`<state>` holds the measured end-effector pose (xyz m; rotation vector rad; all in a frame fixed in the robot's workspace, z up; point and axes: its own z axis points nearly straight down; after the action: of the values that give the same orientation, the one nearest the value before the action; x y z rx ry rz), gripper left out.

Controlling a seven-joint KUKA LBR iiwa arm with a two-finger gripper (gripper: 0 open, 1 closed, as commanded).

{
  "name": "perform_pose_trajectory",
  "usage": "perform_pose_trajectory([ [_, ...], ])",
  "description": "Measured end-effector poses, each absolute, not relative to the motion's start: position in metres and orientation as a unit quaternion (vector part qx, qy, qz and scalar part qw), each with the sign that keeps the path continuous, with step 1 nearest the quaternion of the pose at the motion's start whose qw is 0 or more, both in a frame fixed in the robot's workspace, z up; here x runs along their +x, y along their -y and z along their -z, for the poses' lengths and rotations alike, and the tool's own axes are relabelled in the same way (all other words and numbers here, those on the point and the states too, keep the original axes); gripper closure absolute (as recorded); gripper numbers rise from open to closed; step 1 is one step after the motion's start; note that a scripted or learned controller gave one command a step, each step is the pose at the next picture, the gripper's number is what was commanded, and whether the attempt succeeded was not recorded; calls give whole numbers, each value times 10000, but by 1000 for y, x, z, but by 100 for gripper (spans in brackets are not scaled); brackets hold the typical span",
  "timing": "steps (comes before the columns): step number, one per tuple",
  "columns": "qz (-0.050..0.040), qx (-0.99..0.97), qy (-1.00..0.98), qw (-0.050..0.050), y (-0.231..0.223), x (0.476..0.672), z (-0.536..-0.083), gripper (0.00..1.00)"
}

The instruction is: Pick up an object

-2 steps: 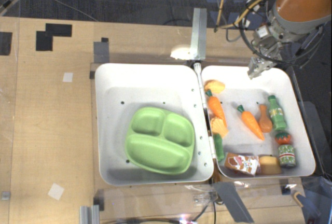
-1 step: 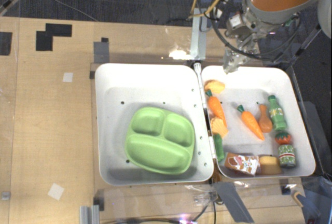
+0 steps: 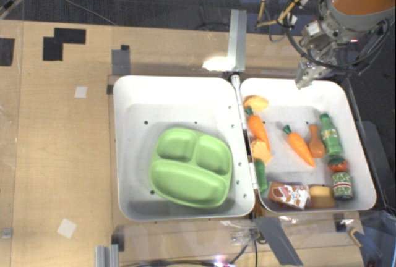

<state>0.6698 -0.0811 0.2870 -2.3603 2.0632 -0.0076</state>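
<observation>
The pincer [image 3: 305, 76] hangs over the far edge of the right bin [image 3: 346, 99], near its far right corner; whether it is released or clenched I cannot tell; nothing shows between its tips. In that bin lie toy foods: a carrot [image 3: 299, 146] near the middle, a second carrot [image 3: 257, 128] along the left wall, a green bottle [image 3: 330, 135] by the right wall, a carton [image 3: 288, 195] at the near edge. The left bin [image 3: 133, 99] on the desk [image 3: 55, 154] carries a green divided plate [image 3: 192, 167].
</observation>
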Motion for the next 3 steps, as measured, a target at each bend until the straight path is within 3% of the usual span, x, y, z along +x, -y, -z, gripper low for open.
perform_pose_trajectory([
  [1,19,-6904,-7234,55,16,665,-310,100],
  [2,25,-6598,-7514,51,47,670,-312,100],
  [3,-33,-6255,-7802,14,-29,661,-212,100],
])
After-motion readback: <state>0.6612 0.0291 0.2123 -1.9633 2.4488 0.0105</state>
